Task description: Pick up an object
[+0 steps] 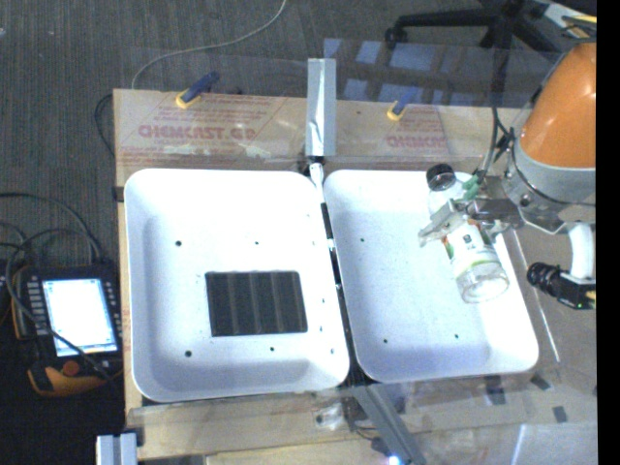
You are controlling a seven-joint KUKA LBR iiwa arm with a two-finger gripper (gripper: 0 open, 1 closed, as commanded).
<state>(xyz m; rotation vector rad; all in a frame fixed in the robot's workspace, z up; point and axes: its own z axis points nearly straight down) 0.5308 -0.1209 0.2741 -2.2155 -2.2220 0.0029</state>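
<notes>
Two white bins (232, 190); one clear bottle (472, 257); one dark ridged block (256, 302); one gripper (455, 216).

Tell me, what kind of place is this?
Probably a robotics lab: a robot arm reaches over two white bins, a handheld control screen lies on carpet, and an office chair base stands behind.

Tool (453, 216) over right bin (387, 356) — clear bottle (472, 255) beneath it.
</notes>
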